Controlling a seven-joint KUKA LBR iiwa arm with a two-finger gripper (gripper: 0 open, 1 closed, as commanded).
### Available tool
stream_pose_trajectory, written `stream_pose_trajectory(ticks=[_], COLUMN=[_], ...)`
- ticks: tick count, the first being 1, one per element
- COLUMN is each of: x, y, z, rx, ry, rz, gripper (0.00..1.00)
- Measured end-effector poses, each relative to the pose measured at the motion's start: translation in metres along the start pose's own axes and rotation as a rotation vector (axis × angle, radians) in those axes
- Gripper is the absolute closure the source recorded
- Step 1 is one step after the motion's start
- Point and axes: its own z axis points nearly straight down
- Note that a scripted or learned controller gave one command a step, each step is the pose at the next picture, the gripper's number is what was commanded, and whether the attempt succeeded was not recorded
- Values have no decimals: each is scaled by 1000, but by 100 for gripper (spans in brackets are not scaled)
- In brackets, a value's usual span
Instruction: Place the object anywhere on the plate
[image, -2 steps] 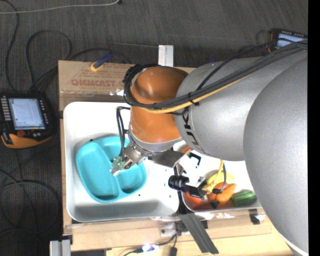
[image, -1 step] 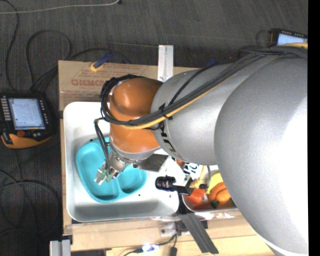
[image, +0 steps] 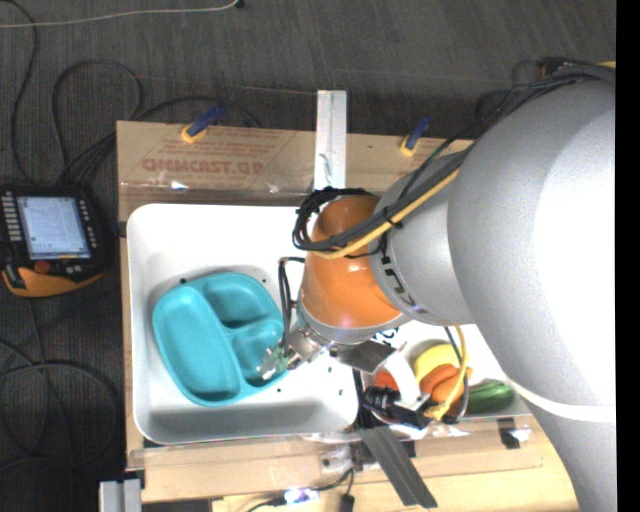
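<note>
A teal plate with three compartments lies in the left white bin. My gripper hangs below the orange wrist band, right over the plate's lower right rim. I cannot make out any object in it. The big grey arm hides most of the right bin. Beside the arm in the right bin lie several toy items: a yellow piece, an orange one, a green one and a red one.
A teach pendant lies on the floor to the left of the bench. Black cables loop around the wrist. A cardboard sheet with clamps backs the bins.
</note>
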Motion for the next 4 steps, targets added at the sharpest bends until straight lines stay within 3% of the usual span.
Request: stream_pose_trajectory(ticks=[1, 2, 3, 4], x=[-51, -4, 83, 82], y=[29, 56, 53, 53], z=[-117, -76, -144, -144], rx=[-2, 0, -1, -1], ry=[-3, -2, -3, -4], rz=[316, 187, 362, 363], gripper=[100, 100, 100, 0])
